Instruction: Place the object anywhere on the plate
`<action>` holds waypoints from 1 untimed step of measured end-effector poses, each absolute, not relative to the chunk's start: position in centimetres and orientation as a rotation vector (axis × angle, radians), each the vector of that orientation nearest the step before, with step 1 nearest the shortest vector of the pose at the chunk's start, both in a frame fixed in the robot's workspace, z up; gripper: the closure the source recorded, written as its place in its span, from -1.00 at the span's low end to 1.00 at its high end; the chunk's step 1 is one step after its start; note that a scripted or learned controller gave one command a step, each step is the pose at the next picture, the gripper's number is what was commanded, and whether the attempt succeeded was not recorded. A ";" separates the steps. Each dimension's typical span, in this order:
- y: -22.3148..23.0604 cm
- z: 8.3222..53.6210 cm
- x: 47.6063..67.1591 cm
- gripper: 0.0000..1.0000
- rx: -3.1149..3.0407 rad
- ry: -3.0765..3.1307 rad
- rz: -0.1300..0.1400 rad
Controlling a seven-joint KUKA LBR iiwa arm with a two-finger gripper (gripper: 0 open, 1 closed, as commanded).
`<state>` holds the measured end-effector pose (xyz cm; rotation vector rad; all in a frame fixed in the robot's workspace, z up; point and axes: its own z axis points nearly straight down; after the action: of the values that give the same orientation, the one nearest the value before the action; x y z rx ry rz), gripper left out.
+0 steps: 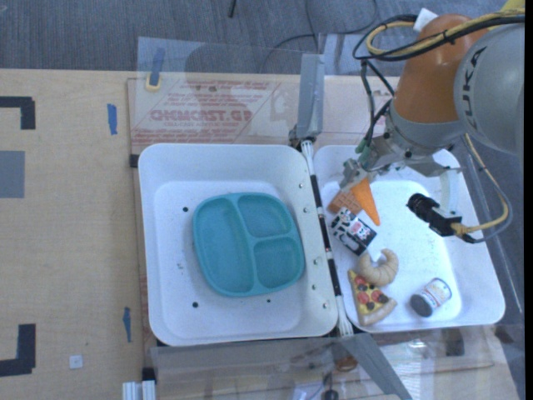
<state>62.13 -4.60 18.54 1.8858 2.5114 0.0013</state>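
Observation:
A teal plate [248, 243] with three compartments lies in the left bin [158, 182]. In the right bin [475, 282] an orange cone-shaped toy [360, 198] lies at the upper left. Just below the cone is a black-and-white patterned toy [354, 230]. My gripper [351, 172] hangs directly over the cone's upper end, close to the divider between the bins. I see nothing lifted off the bin floor.
Lower in the right bin lie a croissant toy [380, 266], a pizza slice toy [370, 297] and a small can [430, 297]. A black fitting on a yellow cable [431, 212] hangs from the arm over that bin. The bench extends to the left.

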 end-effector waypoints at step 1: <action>3.1 22.2 55.6 1.00 1.411 2.807 0.001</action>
<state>55.64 3.12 22.20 1.4114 2.8072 0.0008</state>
